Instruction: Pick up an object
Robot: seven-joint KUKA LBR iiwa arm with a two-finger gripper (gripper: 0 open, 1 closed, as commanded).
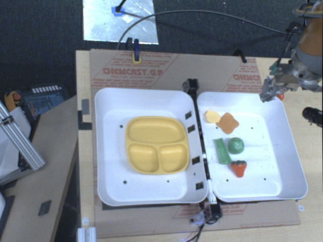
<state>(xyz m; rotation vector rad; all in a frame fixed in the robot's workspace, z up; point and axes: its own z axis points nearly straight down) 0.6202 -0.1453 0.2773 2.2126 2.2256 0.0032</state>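
Five small items are lying in the right bin (282,185), clustered in its left-centre: one yellow piece (212,116), one orange piece (228,123), one green ball (235,145), one green stick (221,150) and one red-orange piece (239,168). The stick's long axis is running near-to-far, tilting slightly left at the far end. The left bin (108,185) is holding one yellow divided plate (155,144). The gripper (271,92) is hovering over the right bin's far right corner; jaw state cannot be told.
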